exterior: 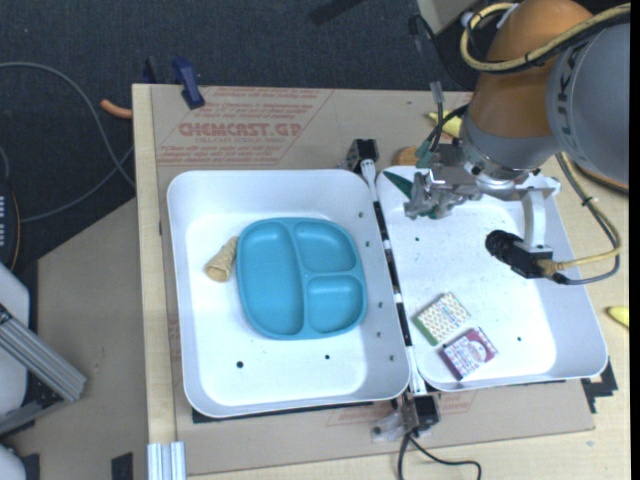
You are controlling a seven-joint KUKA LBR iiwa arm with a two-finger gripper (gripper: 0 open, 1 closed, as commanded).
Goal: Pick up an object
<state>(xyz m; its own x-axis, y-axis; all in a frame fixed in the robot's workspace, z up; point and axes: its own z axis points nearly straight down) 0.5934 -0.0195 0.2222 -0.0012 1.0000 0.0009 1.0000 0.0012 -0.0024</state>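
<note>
My gripper (428,200) hangs over the back left part of the right bin (560,358), below the grey arm with its orange band (530,43). Nothing shows in its grasp. A small packet with a green and white pattern (442,316) lies at the front of that bin, and a maroon packet (468,352) lies just in front of it. Both are well forward of the gripper. A green item (401,180) peeks out at the bin's back left corner, partly hidden by the gripper. In the left bin (200,368) a tan cone-shaped piece (222,259) rests against a blue divided plate (298,276).
A black cylinder with a yellow cable (517,253) hangs off the arm over the middle of the right bin. The ridge between the bins (388,268) runs front to back. A blue clip (186,81) sits at the bench's back left, on the cardboard.
</note>
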